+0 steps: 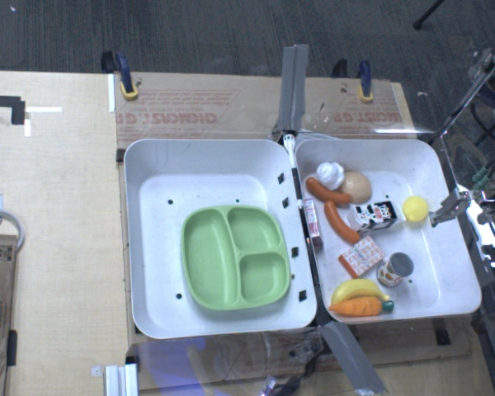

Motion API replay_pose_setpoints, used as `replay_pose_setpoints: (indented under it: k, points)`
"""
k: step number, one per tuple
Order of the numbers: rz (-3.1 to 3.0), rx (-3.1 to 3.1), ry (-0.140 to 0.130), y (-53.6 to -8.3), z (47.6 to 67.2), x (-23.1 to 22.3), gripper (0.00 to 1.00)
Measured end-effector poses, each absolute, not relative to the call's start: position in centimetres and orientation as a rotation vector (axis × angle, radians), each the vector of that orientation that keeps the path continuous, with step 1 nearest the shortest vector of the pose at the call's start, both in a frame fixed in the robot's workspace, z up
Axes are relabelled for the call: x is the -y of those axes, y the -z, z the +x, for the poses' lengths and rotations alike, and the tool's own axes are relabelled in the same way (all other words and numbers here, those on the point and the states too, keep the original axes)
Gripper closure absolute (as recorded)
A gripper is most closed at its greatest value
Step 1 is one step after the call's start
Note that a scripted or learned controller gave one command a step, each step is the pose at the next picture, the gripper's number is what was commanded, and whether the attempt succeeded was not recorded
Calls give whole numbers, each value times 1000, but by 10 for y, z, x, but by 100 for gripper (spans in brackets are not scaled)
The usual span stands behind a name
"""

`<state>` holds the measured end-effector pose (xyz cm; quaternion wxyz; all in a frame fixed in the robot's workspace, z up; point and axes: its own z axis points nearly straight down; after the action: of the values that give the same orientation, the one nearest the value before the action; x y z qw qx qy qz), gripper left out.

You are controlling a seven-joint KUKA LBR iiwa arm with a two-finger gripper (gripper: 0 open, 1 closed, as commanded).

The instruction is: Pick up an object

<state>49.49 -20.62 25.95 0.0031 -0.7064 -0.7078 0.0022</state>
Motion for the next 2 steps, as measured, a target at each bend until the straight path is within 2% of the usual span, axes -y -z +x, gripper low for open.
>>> replay_pose_setpoints:
  k: [1, 2]
  points:
    - [-2195, 2239, -6, -160, 496, 147, 0]
    - [-1827, 2565, 2, -95, 489, 98, 0]
